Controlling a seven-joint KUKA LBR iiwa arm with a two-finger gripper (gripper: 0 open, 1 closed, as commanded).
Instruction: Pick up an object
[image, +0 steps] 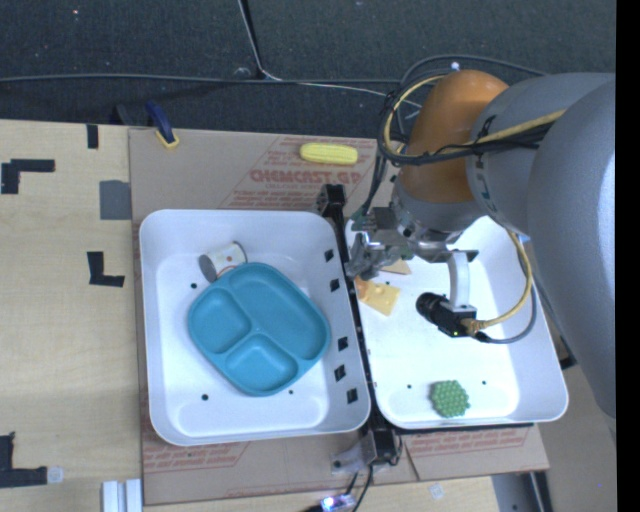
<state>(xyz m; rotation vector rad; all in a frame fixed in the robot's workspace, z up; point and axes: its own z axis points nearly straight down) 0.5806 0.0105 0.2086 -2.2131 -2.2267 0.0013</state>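
Two white bins sit on a tan cardboard sheet (270, 165) printed with red lettering, which lies on a pale wood-toned worktop (60, 300) marked with black and grey angular patches. The left bin (165, 400) holds a turquoise divided plate (258, 327) and a small grey and white cup (222, 260) with a touch of red. The right bin (520, 390) holds a yellow-orange wedge (378, 296) and a green bumpy ball (449, 398). A yellow object (328, 153) lies on the cardboard near the far edge. The arm (570, 160) is grey with an orange band (450, 130); a black part (440, 312) with yellow cable hangs below it.
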